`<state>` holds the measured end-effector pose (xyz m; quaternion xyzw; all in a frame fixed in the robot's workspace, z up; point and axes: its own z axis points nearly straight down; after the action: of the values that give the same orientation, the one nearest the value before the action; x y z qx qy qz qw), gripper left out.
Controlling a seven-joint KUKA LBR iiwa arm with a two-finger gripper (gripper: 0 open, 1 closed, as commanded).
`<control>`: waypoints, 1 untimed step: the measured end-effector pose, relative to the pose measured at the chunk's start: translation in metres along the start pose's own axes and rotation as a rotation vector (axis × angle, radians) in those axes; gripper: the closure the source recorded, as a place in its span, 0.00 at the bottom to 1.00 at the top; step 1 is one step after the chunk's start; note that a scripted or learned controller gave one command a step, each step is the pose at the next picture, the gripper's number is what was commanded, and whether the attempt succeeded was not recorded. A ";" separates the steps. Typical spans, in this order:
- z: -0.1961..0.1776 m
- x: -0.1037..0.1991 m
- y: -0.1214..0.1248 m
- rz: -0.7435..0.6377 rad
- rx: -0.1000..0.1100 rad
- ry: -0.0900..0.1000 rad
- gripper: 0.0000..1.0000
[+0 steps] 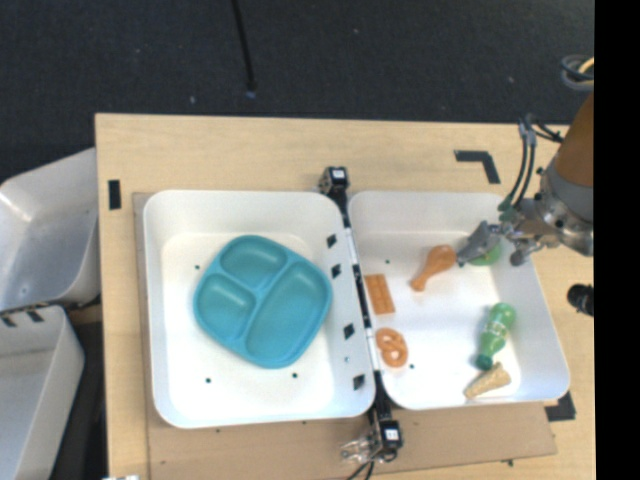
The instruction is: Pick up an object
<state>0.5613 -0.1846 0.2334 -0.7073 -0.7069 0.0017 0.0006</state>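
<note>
The grey two-finger claw (484,245) hovers in the right white bin (530,383), its finger state unclear, just right of the tan plastic drumstick (433,266).

A pale wooden surface (250,153) with a light plywood grain lies under even, soft light, carrying small black corner marks near its edges. Behind and around it spreads a dark charcoal carpeted floor (400,38), with a thin black cable (240,38) running across it toward the surface's far edge. At the left, just beside the surface, stand two white plastic tubs (40,258), one behind the other, their rims glossy under the light.
</note>
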 end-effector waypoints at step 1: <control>0.062 -0.001 -0.005 0.001 0.002 0.000 0.00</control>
<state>0.5557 -0.1854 0.1710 -0.7076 -0.7066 0.0022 0.0014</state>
